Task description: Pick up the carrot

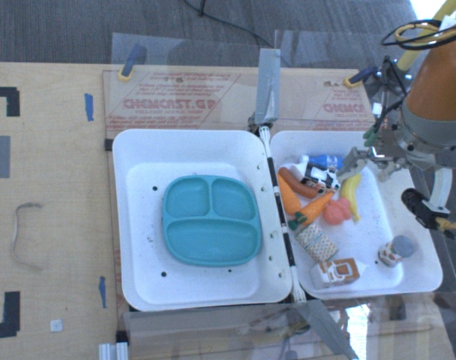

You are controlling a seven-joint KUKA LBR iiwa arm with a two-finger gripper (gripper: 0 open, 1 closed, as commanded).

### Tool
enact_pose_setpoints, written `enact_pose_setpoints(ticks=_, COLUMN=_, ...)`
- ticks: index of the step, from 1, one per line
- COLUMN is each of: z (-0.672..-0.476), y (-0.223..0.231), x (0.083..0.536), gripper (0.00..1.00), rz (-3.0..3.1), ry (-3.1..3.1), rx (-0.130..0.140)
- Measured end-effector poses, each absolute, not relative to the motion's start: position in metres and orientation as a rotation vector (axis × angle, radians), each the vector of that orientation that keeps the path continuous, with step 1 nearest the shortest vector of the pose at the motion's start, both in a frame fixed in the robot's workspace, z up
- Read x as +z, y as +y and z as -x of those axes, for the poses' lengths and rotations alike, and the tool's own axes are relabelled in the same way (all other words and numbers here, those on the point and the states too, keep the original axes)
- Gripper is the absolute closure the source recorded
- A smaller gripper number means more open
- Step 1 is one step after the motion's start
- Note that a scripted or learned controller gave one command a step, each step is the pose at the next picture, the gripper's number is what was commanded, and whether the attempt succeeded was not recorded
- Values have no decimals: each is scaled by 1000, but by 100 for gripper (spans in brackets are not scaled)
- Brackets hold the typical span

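Camera view: carrot [316,207] is seen lying in right bin [419,272], not yet lifted. Gripper [363,156] grip state cannot be told.

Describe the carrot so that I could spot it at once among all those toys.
Look in the right white bin, at the heap of toy food near its left wall. The carrot lies there at a slant, orange and tapered, with a green leafy end pointing down-left. The sausage above is reddish brown, and the banana to its right is yellow.
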State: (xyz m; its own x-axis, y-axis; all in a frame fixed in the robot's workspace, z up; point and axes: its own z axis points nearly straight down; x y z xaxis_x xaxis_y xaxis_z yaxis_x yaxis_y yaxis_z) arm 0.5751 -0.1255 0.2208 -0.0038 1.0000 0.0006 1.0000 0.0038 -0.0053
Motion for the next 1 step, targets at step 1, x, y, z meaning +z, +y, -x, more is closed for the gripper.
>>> enact_pose_setpoints(ticks=1, z=-555, y=-110, x=88, gripper=0, rz=1820, ry=-2569, rx=-8)
